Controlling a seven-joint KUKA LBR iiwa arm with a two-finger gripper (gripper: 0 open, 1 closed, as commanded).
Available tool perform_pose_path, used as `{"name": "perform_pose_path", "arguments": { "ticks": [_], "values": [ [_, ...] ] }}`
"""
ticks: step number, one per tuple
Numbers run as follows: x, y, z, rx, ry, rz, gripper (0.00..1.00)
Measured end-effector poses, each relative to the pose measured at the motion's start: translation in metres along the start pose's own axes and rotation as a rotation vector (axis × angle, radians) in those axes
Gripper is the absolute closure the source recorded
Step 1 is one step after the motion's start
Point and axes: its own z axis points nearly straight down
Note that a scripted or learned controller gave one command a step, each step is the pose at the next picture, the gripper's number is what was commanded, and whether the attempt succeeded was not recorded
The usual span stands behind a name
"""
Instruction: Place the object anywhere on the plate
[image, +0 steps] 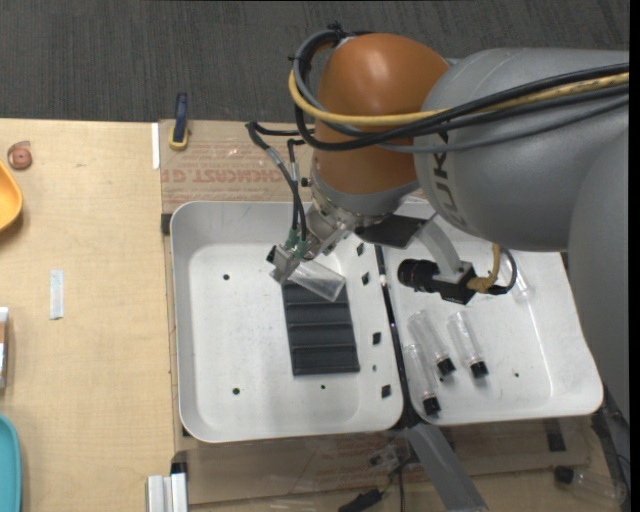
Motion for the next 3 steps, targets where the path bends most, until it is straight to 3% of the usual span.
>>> {"name": "perform_pose_path", "arguments": {
  "ticks": [1, 2, 3],
  "values": [
    [0.03, 0.017, -0.024, -0.002, 0.0, -0.509, 1.0],
    [-0.003, 0.078, 0.003, -0.004, -0.002, -0.765, 1.0],
    [0.006, 0.067, 0.047, -0.003, -0.001, -0.847, 1.0]
  ]
}}
